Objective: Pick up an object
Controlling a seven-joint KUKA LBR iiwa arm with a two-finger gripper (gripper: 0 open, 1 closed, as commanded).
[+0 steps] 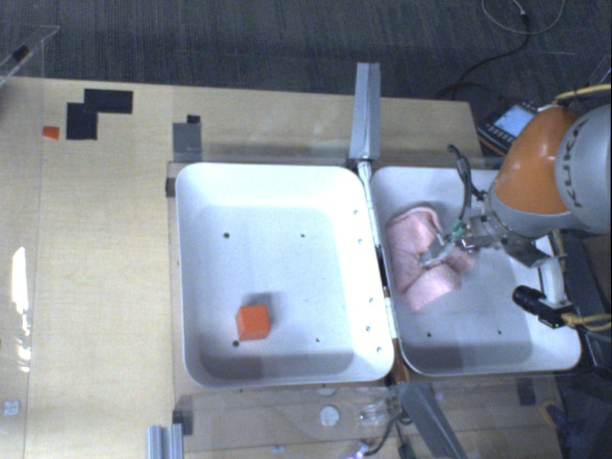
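A pink, soft, rolled-up cloth-like object [417, 256] lies in the left part of the right bin [497, 347]. My gripper [449, 247] is down over its right side, reaching in from the right beneath the orange band of the arm. An orange cube [253, 322] rests near the front left of the left bin [206, 218], far from the gripper.
A grey metal divider post [364, 113] stands behind the seam between the bins. Black blocks [93, 111] and a small orange piece [51, 133] lie on the wooden bench at far left. Cables and a device [512, 122] sit behind the right bin.
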